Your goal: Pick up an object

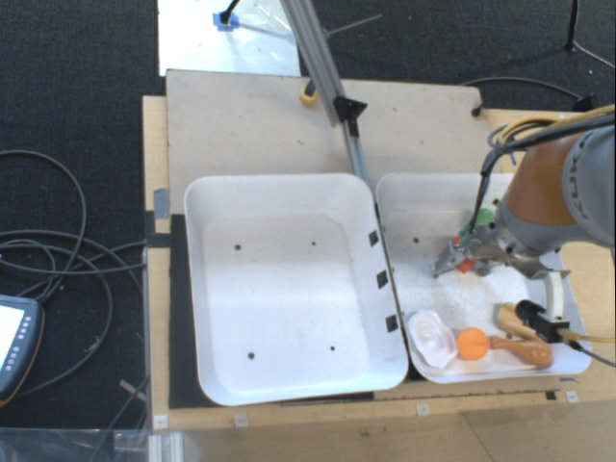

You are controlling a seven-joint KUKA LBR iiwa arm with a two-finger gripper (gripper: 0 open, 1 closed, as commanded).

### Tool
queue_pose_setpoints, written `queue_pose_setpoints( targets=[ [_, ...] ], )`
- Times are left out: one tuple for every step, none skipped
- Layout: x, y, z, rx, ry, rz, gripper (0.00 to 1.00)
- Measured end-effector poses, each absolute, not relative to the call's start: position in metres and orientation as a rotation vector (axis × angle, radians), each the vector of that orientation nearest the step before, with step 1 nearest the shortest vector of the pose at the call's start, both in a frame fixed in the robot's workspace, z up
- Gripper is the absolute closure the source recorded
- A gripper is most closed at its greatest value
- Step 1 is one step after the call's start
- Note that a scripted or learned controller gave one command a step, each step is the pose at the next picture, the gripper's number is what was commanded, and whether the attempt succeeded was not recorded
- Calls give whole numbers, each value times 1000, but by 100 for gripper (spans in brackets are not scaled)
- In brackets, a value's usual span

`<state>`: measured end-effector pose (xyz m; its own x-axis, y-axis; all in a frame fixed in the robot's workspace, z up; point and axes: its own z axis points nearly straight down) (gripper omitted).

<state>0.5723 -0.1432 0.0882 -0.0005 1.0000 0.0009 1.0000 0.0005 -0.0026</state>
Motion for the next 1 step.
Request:
queue_pose_setpoints(
  targets=[
    [574, -144, 102, -2223, -2223, -4, 100]
  ],
)
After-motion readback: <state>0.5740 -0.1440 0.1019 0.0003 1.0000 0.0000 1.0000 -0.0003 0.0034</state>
